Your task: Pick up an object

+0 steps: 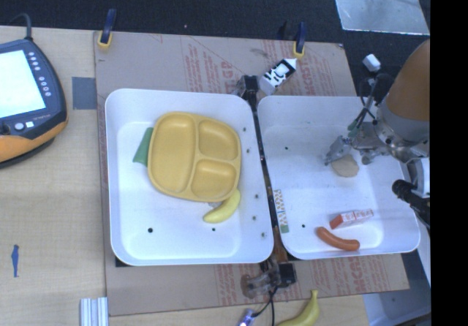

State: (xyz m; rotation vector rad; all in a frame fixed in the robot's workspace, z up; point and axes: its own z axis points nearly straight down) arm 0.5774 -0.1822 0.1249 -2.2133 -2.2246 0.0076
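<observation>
Two white bins are borne side by side on the table. Within the right bin (307, 240), the pincer (351, 149) is seen just above a pale roundish lump (345, 167), touching or nearly; its grip state cannot be told.

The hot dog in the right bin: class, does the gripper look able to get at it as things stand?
Probably yes. The hot dog lies uncovered near the right bin's front edge; only a small red packet sits close by, and the gripper hovers over a beige lump in that bin.
</observation>
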